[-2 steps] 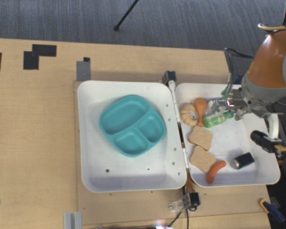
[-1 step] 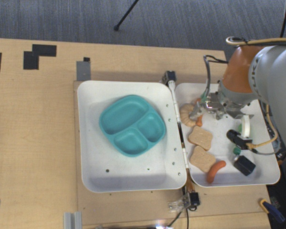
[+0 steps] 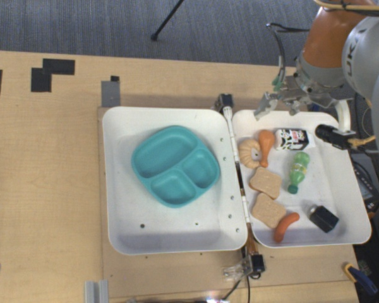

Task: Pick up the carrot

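The carrot (image 3: pixel 265 146), orange and tapered, lies in the right bin (image 3: pixel 357 197) near its far left corner. Its thick end points away from the camera. It rests between a croissant (image 3: pixel 249 151) on its left and a small black-and-white carton (image 3: pixel 292 139) on its right. My gripper (image 3: pixel 278 108) hangs over the bin's far rim, a short way beyond the carrot and slightly to its right. Its fingers (image 3: pixel 261 110) stand apart with nothing between them. The gripper does not touch the carrot.
The right bin also holds a green bottle (image 3: pixel 297 172), two bread slices (image 3: pixel 266 183), a reddish sausage (image 3: pixel 286 226) and a black block (image 3: pixel 323 218). A teal divided plate (image 3: pixel 175 165) lies in the left bin (image 3: pixel 117 188).
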Available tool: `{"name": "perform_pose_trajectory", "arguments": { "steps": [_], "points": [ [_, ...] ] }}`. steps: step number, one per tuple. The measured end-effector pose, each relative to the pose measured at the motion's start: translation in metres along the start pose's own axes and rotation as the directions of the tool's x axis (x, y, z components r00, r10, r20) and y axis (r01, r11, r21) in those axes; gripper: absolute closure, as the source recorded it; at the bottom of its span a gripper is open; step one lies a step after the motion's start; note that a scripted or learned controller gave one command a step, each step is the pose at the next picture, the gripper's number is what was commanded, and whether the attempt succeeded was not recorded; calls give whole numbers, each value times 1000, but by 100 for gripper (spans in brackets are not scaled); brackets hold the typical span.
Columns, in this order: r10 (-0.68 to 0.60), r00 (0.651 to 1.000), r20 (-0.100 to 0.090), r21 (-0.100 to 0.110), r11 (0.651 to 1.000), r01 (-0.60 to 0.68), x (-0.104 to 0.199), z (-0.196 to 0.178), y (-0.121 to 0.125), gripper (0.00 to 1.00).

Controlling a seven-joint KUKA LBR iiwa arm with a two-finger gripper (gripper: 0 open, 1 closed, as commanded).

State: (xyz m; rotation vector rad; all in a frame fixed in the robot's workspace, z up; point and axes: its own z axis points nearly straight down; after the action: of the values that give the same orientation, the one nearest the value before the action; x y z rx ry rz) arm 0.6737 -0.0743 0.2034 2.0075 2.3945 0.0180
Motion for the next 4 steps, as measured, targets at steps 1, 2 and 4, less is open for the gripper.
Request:
{"name": "perform_pose_trajectory", "arguments": {
  "steps": [1, 2, 4],
  "points": [
    [110, 994, -5, 18, 994, -110, 45, 17, -66, 0],
    [83, 997, 5, -6, 997, -83, -54, 86, -37, 0],
    [672, 740, 38, -5, 740, -672, -26, 97, -7, 0]
  ]
}}
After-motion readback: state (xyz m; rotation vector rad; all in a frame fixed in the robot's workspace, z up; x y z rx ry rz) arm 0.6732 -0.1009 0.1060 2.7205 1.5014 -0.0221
